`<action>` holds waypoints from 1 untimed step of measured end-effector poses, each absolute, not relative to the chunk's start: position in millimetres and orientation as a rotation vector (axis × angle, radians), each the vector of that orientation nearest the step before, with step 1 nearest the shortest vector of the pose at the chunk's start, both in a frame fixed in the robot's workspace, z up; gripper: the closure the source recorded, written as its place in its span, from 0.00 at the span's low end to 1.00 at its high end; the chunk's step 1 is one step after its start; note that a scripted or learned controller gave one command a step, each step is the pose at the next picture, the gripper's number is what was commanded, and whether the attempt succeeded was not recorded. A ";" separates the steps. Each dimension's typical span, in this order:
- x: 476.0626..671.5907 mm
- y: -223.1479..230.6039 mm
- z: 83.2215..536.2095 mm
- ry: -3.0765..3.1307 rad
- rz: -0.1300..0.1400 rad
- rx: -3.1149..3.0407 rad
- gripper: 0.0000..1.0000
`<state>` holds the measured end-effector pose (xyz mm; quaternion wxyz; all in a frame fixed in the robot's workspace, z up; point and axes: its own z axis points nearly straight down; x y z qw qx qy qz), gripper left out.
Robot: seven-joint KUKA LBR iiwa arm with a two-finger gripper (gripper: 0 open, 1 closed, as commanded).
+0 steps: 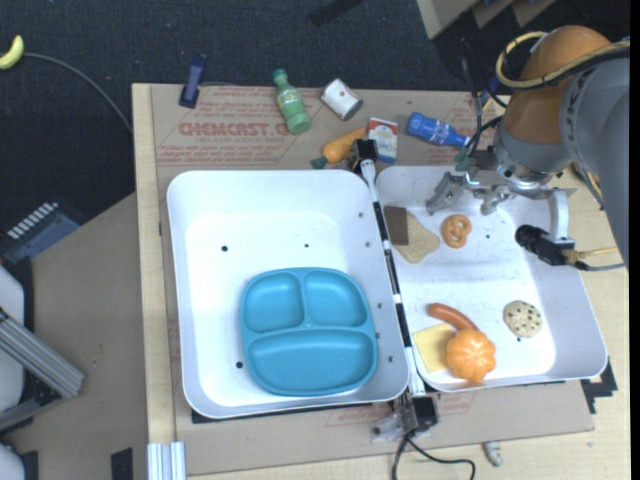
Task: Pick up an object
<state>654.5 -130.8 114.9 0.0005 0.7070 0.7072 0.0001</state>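
The grey two-finger gripper (466, 200) hangs with jaws spread and gripping nothing just above the small brown pretzel (456, 230) on the right white bin (560, 368), so the pick is not yet done.

Tray (308, 330) in left bin (200, 218); pumpkin (470, 355) right

- A small golden-brown twisted pretzel (456, 230) lies flat at the far end of the right white bin.
- A round pale chocolate-chip cookie (522, 319) lies flat near that bin's right wall.
- A little orange pumpkin (470, 355) sits at the near edge, touching a yellow cheese slice (428, 347).
- A reddish-orange sausage (451, 316) lies just behind the pumpkin.
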 end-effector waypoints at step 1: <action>642.6 -136.2 84.7 2.221 -0.001 2.222 0.00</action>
